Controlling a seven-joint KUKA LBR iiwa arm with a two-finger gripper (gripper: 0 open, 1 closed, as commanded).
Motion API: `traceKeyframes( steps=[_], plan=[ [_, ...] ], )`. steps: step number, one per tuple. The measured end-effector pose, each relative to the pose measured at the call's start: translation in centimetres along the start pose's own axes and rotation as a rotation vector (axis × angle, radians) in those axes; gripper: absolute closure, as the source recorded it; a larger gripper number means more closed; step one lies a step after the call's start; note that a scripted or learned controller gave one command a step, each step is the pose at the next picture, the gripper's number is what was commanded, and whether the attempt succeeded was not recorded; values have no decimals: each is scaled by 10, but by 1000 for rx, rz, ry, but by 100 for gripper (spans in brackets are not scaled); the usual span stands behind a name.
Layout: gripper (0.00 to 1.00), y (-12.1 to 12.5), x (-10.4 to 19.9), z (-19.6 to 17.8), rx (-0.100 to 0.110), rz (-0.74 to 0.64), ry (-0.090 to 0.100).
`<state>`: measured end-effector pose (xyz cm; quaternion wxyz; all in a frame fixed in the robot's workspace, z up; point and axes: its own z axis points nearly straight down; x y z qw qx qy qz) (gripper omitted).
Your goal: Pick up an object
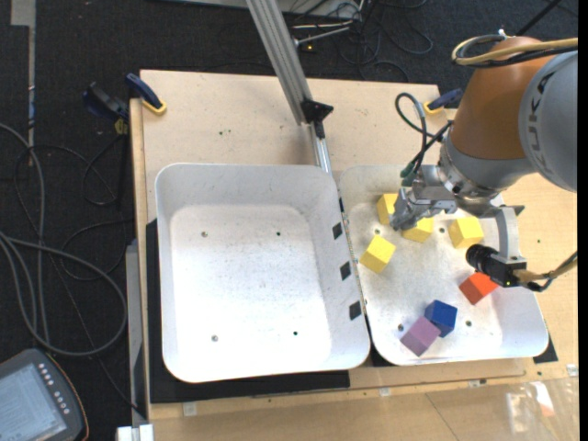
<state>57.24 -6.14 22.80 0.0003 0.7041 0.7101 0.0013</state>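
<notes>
Plywood bench (pixel 239 122), two white bins (pixel 184 246), cables (pixel 55 246) on dark floor (pixel 64 44)

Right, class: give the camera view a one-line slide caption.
Gripper low among yellow blocks in the right bin.

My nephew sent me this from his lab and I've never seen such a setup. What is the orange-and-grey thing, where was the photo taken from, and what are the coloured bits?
It is a robot arm, grey with an orange band, reaching in from the right. One fixed camera above the bench looks down at a slant. On the bench sit two shallow white bins: the left bin and the right bin. The right bin holds small blocks: several yellow ones, such as this yellow block, an orange block, a blue block and a purple block. The arm's gripper is down among the yellow blocks; whether it holds one cannot be seen here.
</notes>
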Motion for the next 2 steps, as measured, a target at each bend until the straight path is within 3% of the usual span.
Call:
traceKeyframes(
  steps=[2],
  plan=[
    [100,-17,105,0,3,0,1]
  ],
)
